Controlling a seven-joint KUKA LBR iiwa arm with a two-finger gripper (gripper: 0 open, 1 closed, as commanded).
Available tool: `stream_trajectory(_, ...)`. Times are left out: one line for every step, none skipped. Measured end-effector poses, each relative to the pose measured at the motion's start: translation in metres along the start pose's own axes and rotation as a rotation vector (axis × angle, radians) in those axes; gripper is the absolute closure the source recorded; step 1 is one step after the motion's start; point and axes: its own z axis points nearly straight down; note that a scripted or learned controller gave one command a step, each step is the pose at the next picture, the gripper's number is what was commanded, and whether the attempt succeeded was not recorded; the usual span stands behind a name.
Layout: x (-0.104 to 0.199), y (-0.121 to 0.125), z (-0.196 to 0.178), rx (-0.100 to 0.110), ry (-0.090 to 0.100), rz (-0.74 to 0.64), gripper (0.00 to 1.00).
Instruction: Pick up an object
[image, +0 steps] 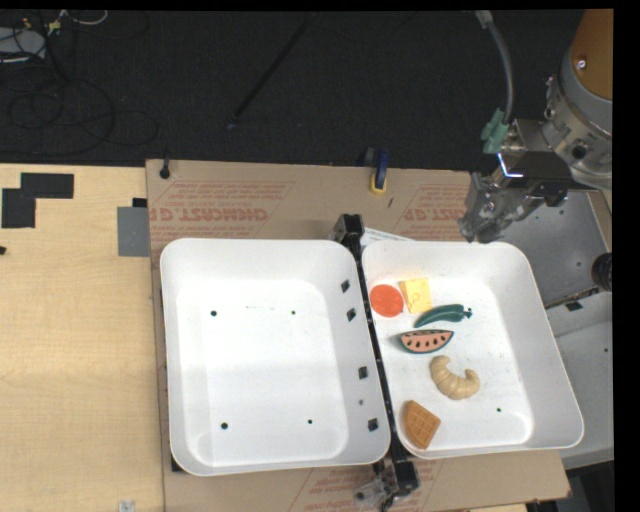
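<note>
Above the far right corner of the shallow white right-hand bin (545, 300), our grey two-finger gripper (487, 215) hangs; whether it is parted, we cannot tell. We judge this the approach. Next, descend toward the tan plastic croissant (455, 379) near that bin's middle.

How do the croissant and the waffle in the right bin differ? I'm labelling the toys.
The croissant is pale tan and curved; the waffle is darker orange-brown, flat and angular. The croissant lies nearer the bin's middle, the waffle near its front corner. Both lie in the right bin, untouched.
</note>
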Motion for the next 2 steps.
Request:
stream_trajectory(0.068,-0.013,0.0,0.002,0.0,-0.001,1.0)
stream_trajectory(0.11,-0.012,0.0,0.001,-0.001,0.002,1.0)
